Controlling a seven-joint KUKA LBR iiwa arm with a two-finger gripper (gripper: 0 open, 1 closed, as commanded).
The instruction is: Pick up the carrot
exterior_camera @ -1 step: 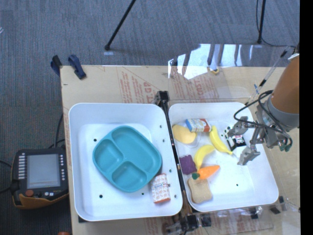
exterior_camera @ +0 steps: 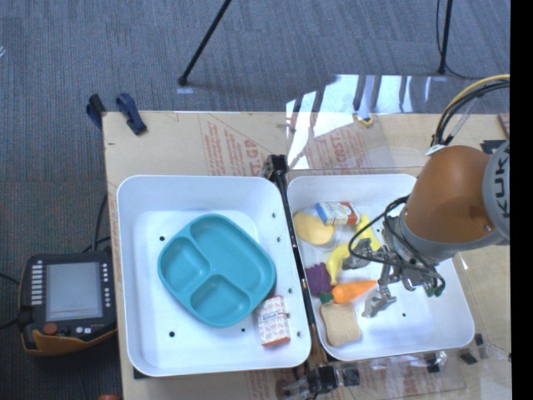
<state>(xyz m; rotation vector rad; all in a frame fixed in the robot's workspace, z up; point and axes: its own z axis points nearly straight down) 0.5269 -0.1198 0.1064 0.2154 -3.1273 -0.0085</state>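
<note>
Grey carpet all around, tripod legs up top, and my plywood bench [exterior_camera: 208,144] in the middle with the two white bins side by side. Left bin [exterior_camera: 141,340] has the teal divided plate [exterior_camera: 216,269] sitting flat and a little snack carton [exterior_camera: 272,321] lying by its lower right corner. Looks like that side is set up as the drop-off, since all the food clutter is over in the right bin [exterior_camera: 441,327].

Right bin is where the action is. The carrot [exterior_camera: 356,291] lies on its side on the bin floor, leafy end pointing left toward the divider, tip pointing right. It's crowded: purple thing [exterior_camera: 317,277] touching it on the left, banana [exterior_camera: 340,261] just above, slice of bread [exterior_camera: 340,323] just below. A yellowish potato-looking lump [exterior_camera: 313,228] and a small milk carton [exterior_camera: 336,213] sit further up.

The arm's orange band hangs over the right half of that bin, and the gripper [exterior_camera: 385,294] is low, just to the right of the carrot's tip. Nothing is between the fingers as far as I can see, and honestly I can't tell from this angle whether they're spread or closed, too much cable and metal in one blob. My guess is it needs to shift left to centre on the carrot, and the banana could get nudged.
</note>
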